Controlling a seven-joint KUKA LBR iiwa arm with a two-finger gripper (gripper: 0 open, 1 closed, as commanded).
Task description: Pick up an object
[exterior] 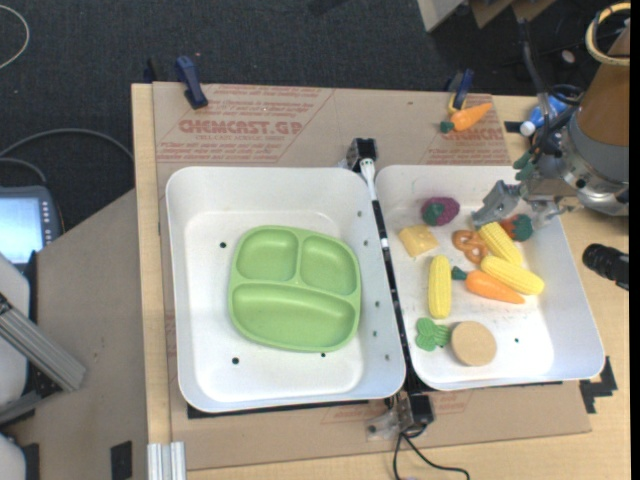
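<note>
- Risk, chief: the gripper (510, 204) sits low over the far end of the right bin (575, 353), where toy foods lie crowded. In my judgement a descent here could land on two pieces at once, or nudge one aside and come up with nothing. Whether its pincer stands apart or together cannot be told from this slanted view; nothing is visibly held.
- Risk, lesser: rounded, smooth plastic pieces probably roll or slip from a two-finger pinch, above all the corn cobs.
- Left bin (190, 268), white, shallow: holds one green divided plate (294, 288) with three compartments, lying flat near the middle.
- Right bin, white, shallow: holds the candidates for picking, listed largest first.
- Yellow corn cob (512, 258), lying slantwise just beside the gripper, touching the carrot.
- Second corn cob (439, 286), upright in the view, near the bin's centre.
- Orange carrot (494, 287), right of that cob.
- Tan round disc (473, 344), at the near side.
- Yellow wedge (419, 240), toward the left wall.
- Purple piece (439, 210), at the far side.
- Pretzel (466, 243), partly tucked under the slanted cob.
- Green broccoli piece (431, 334), touching the disc.
- Red piece (522, 228), small, just beside the gripper; its identity is unclear.
- Outside the bins: a small orange carrot toy (468, 118) on the board at the far right.
</note>
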